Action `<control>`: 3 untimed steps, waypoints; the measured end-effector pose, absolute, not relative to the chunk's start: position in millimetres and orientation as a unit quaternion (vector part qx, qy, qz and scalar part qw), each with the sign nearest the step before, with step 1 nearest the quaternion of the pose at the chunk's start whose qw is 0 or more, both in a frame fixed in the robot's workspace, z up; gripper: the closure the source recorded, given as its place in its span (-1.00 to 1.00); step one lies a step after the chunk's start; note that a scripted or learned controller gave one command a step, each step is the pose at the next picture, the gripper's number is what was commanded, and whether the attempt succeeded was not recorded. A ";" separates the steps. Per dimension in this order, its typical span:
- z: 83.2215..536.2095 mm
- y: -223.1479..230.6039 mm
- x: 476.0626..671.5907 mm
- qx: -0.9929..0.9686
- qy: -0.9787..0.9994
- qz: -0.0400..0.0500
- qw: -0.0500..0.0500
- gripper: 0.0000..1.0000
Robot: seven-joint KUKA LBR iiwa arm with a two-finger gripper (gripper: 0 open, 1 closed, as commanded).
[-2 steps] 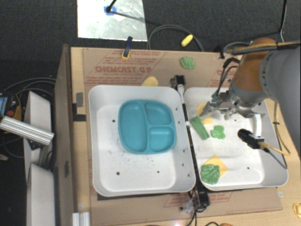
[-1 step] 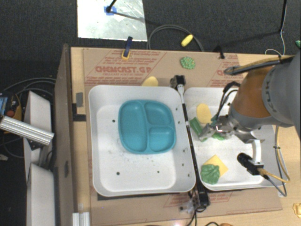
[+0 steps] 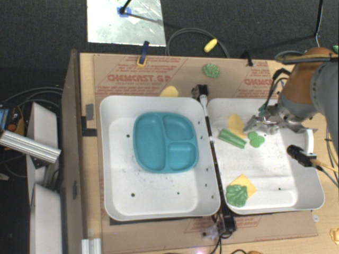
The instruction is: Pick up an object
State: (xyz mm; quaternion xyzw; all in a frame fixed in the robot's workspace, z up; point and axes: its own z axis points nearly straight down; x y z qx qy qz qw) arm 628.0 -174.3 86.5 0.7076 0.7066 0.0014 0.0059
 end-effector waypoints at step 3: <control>84.5 -108.4 637.2 0.706 0.708 0.000 0.000 -1.00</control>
